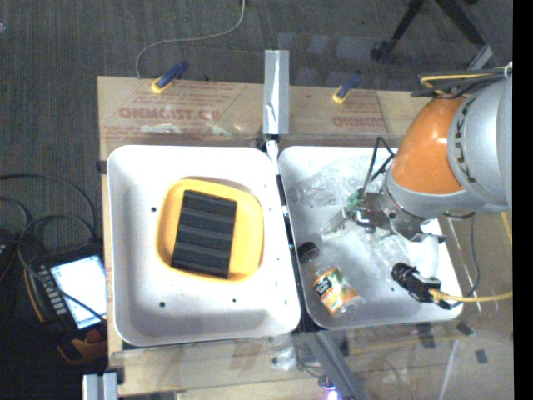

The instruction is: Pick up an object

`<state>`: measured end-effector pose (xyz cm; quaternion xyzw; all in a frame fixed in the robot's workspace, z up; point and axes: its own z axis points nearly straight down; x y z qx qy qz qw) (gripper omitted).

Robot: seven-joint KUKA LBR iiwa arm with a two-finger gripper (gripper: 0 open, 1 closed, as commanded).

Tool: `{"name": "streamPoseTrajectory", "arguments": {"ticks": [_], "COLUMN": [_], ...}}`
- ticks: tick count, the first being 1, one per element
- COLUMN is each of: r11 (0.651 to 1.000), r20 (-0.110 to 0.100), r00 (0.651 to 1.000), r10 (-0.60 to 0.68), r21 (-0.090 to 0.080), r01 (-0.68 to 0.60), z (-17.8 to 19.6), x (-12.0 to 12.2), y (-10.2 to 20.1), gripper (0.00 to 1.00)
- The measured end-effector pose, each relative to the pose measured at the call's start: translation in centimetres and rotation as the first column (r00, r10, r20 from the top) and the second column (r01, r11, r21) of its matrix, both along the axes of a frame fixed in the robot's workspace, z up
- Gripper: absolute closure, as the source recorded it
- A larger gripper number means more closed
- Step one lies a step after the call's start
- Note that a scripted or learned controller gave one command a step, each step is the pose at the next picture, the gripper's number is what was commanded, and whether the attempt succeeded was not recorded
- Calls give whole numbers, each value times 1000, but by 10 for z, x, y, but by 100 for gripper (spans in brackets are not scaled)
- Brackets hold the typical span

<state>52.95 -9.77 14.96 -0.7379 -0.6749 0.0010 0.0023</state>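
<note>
One ribbed black block (205,232) on rounded yellow tray (250,223).

Two white bins (125,248) sit side by side on a bench topped with cardboard (191,111), held by blue-and-yellow clamps (168,77), while a tablet (77,288) lies on the floor.

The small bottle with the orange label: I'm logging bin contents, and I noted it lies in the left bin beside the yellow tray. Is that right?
Not quite. The camera view shows the small bottle lying in the right bin, near its front left corner. The yellow tray sits alone in the left bin, holding a black ridged block.
</note>
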Motion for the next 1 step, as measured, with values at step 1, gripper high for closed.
{"name": "streamPoseTrajectory", "arguments": {"ticks": [1], "r11": [998], "r20": [16], "r00": [998], "r10": [56], "r21": [-5], "r01": [-56], "z": [-59], "x": [67], "y": [-43], "gripper": [0]}}
